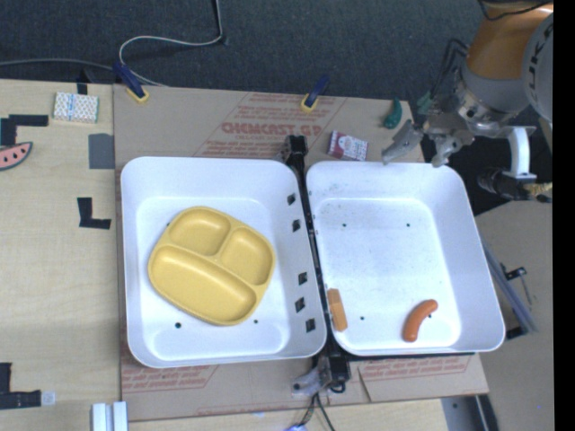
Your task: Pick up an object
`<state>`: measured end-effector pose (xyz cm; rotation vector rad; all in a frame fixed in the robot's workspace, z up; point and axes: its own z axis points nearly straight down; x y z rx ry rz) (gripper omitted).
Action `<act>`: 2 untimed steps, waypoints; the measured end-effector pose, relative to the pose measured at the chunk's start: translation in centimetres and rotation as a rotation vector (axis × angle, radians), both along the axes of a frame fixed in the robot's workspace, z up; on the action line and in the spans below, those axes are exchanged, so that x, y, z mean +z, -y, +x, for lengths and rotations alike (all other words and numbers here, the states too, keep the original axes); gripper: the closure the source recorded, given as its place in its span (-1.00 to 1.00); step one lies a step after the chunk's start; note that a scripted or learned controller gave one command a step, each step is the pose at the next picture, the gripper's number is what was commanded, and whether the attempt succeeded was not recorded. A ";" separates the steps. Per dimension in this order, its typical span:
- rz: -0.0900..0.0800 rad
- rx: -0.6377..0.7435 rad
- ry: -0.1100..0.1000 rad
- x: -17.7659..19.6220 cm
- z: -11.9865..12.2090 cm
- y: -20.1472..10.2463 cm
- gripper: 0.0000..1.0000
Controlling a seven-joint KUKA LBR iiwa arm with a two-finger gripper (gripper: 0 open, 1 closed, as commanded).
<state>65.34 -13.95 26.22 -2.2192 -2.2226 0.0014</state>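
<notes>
An orange hot-dog sausage (pixel 419 320) lies near the front right corner of the right bin (pixel 467 241). A small tan, bread-like stick (pixel 337 310) rests against that bin's front left wall. A yellow divided plate (pixel 212 264) sits in the left bin (pixel 144 241). My gripper (pixel 415 146) hangs over the far rim of the right bin, at the upper right, well away from the sausage. Its two fingers (pixel 395 149) are spread apart with nothing between them.
A small red-and-white packet (pixel 347 145) lies on the cardboard behind the bins. Blue and yellow clamps (pixel 131 81) hold the cardboard's far edge. A cable runs across the dark floor behind. The bench's left side bears tape marks and a small patterned pad (pixel 75 108).
</notes>
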 end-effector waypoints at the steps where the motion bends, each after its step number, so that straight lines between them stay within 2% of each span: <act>1: 0.001 -0.002 -0.003 -13.5 -11.1 1.6 -1.00; 2: 0.000 -0.002 0.003 -17.6 -16.3 2.3 -1.00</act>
